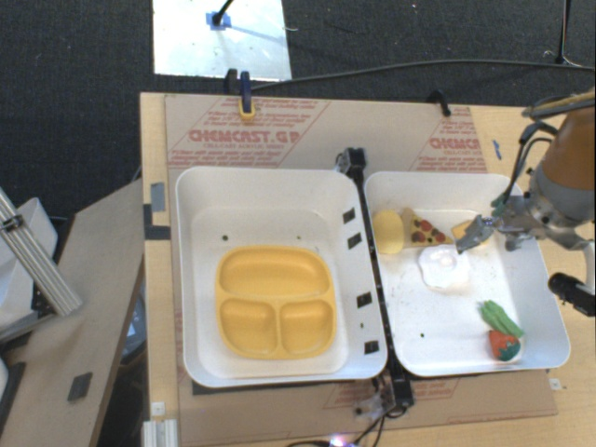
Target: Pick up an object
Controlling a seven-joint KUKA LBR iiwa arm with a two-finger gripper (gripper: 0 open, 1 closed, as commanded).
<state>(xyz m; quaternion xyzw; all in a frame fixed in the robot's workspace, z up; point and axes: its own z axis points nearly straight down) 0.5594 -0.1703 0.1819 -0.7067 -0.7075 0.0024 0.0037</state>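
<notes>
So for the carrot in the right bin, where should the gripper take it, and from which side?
Probably across the orange body of the carrot, just below its green top, coming straight down. It lies flat near the front right corner of the right bin, so the bin wall crowds a sideways approach. The gripper is farther back.

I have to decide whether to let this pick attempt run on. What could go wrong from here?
1. The gripper hangs over a tight cluster in the right bin: a white piece, a pizza-like piece and a yellow piece. It may nudge them rather than lift one.
2. The white piece looks flat and pale against the bin floor, likely hard to grip.
3. The carrot-like toy lies near the bin's wall, awkward for a later try.
</notes>
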